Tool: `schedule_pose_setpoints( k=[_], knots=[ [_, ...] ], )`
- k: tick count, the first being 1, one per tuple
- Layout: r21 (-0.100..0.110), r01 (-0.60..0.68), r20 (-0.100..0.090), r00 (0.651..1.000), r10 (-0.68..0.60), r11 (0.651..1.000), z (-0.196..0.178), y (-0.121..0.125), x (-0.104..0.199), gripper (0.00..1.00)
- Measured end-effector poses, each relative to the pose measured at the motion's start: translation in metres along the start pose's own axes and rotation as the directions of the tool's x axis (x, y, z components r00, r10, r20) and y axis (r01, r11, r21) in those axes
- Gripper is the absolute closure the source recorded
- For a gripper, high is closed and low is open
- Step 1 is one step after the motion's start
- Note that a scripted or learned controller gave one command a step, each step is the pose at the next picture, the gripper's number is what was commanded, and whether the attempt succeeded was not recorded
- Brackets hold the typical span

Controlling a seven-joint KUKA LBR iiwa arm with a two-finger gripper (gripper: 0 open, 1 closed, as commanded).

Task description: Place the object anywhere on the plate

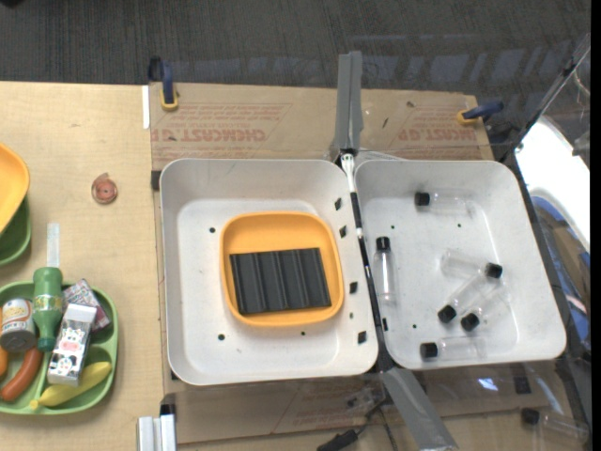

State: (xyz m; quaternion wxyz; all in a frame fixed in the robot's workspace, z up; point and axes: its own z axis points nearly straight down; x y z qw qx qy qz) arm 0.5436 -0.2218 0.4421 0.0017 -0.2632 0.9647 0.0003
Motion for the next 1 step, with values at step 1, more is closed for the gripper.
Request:
schedule_pose_setpoints(
  k=[1],
  knots=[
    [-0.001,0.34,0.0,0.94,-0.34,0.94,0.0,0.0204,0.0348,0.0]
  ],
)
